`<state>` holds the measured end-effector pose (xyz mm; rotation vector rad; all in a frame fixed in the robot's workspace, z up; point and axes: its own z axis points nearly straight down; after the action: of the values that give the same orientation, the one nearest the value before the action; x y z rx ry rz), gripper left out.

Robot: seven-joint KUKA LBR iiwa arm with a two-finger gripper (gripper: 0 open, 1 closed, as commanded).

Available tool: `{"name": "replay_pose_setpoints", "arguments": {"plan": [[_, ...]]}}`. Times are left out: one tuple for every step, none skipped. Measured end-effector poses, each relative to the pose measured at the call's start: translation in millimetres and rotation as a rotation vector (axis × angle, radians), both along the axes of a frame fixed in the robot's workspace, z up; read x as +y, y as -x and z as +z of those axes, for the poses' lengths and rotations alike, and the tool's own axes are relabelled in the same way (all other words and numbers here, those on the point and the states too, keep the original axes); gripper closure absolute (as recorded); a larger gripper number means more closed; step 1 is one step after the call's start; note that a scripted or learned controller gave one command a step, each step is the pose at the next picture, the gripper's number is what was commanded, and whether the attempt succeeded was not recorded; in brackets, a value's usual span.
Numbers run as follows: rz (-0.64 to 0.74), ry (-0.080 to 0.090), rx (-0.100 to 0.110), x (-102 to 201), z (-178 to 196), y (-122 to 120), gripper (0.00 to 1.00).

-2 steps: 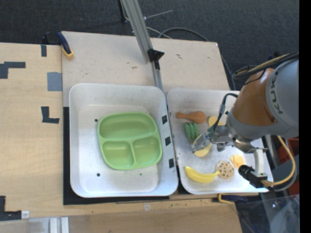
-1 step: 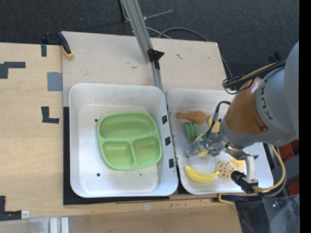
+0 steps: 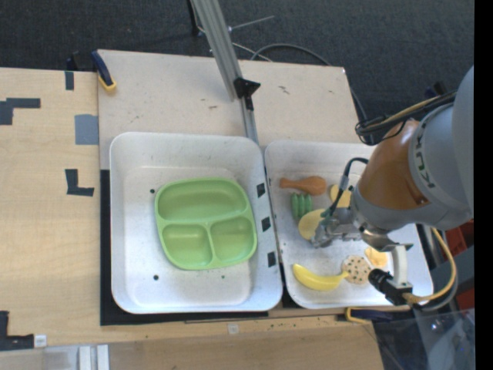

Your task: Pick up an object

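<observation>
In the right half of the frame the right bin is offering little room: a drumstick, green beans, a banana and a cookie are crowding its floor, and the arm is covering its right side. The left bin is lying open around the green plate at its centre.

- Arm: fat, rounded grey casing.
- Orange band above the wrist.
- Tool: small, dark metal.
- Black cable loops beside the wrist.
</observation>
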<state>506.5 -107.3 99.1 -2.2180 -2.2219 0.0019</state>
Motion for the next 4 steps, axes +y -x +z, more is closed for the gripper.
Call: {"name": "replay_pose_setpoints", "arguments": {"plan": [[-0.001, 0.002, -0.006, -8, 59, 1, 1.00], [0.000, 0.001, -0.005, -6, 104, 7, 1.00], [0.000, 0.003, -0.008, -13, 164, 4, 1.00], [0.000, 0.002, -0.005, -13, 200, 3, 1.00]]}}
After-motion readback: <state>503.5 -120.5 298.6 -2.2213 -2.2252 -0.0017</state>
